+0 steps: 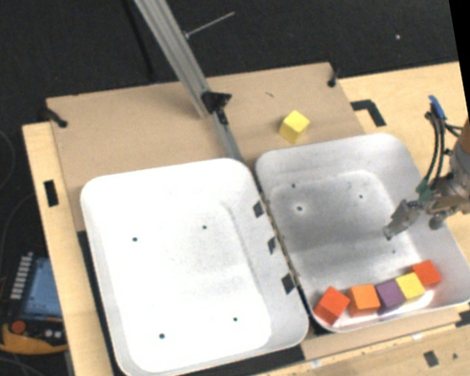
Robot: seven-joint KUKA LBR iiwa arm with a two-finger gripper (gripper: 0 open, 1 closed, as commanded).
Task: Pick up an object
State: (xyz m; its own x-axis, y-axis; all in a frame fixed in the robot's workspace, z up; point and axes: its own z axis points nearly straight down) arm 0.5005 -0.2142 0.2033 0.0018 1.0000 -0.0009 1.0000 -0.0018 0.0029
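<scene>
A: Where's the two-finger gripper (400,221)?

B: I see it over the right shallow white bin (321,167), near its right wall. Can't tell how it's set or if it's got anything.

A: Objs?

B: Five small cubes along that bin's front edge: red-orange cube (332,303), orange cube (364,297), purple cube (389,294), yellow cube (411,287), second red-orange cube (427,274). Another yellow cube (293,125) sits on the board behind the bins.

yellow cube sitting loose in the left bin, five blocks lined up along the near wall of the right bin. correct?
Not quite. The camera view shows the yellow cube on the bench board behind the right bin, in neither bin. The five blocks do line its near wall.
</scene>
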